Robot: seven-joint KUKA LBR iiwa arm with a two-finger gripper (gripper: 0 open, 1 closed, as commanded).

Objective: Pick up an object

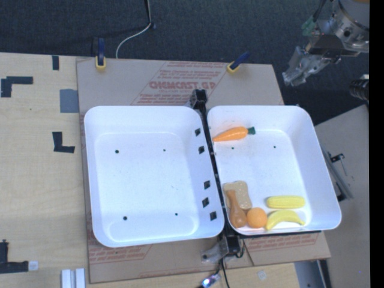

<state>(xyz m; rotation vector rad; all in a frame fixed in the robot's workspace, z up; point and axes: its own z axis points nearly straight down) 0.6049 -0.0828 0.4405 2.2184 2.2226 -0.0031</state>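
The right bin [300, 125] holds an orange carrot with a green tip [231, 134] near its far left wall. At its near edge lie a tan cracker-like piece [238, 194], a brown drumstick shape [234, 212], an orange ball [257, 218], a yellow corn cob [285, 202] and a yellow banana [284, 220]. My gripper [303, 65] hangs high at the upper right, beyond the right bin's far corner, well apart from every object. Nothing is seen between its fingers.
The left bin [96, 125] stands beside the right one on a cardboard sheet [180, 83] held by two clamps [99, 59]. A white cable [135, 32] runs across the dark floor behind. A black divider strip [207, 161] joins the bins.
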